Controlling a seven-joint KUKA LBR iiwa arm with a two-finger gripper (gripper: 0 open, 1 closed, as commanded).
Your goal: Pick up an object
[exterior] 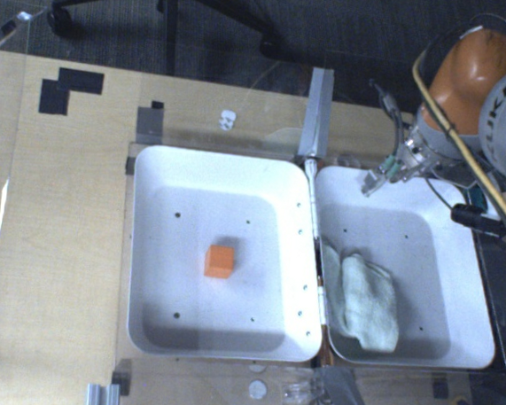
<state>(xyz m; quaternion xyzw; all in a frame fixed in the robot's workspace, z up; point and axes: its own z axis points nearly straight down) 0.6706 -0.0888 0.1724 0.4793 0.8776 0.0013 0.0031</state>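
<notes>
A small orange cube (220, 262) lies near the middle of the left bin (161, 188). A crumpled white cloth (366, 302) rests against the left side of the right bin (445, 287). My gripper (379, 178) hangs over the back rim of the right bin, up and to the right of the cloth and far from the cube. Its tips point down and to the left, with nothing visible between them.
A metal divider post (315, 114) stands at the back between the two bins. The arm's orange band (465, 75) and cables fill the upper right corner. Black tape marks (68, 89) lie on the wooden bench at the left.
</notes>
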